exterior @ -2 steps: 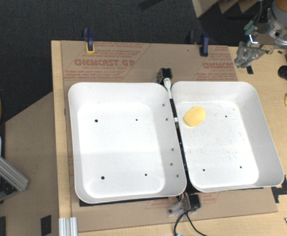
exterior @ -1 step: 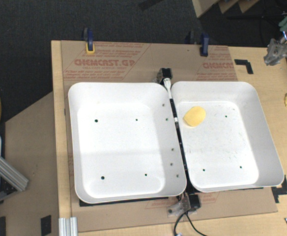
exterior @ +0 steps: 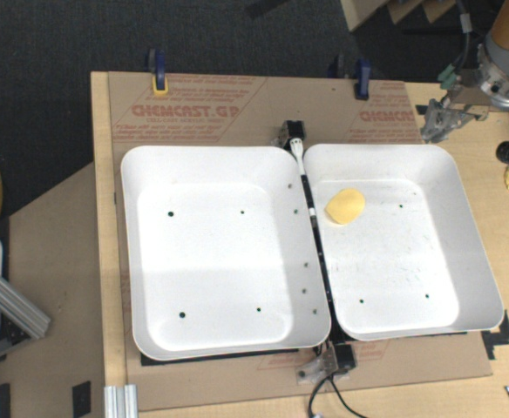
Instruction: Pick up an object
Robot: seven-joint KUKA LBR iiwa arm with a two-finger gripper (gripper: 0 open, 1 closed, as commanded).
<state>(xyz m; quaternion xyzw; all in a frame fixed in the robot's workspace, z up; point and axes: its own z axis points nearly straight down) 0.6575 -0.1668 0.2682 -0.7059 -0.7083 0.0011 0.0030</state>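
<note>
— Where is your gripper?

— My gripper point(exterior: 435, 122) hangs at the upper right, over the tabletop point(exterior: 237, 103) just beyond the far rim of the right bin point(exterior: 411, 268). Whether it is spread or pressed together, I cannot tell; it is small and blurred against the wood. Nothing shows pinched in it.

— And the thing to pick up?

— A yellow rounded lump point(exterior: 345, 205), soft-looking, lies in the right bin, in its upper left part, near the black strip point(exterior: 311, 225) where the two bins meet. It lies apart from my gripper, lower and to the left in the view.

— What else is there?

— The left bin point(exterior: 211, 251) sits beside it, with a few dark dots on its floor. Two blue clamps point(exterior: 158, 66) grip the far edge of the board, which bears red lettering.
</note>
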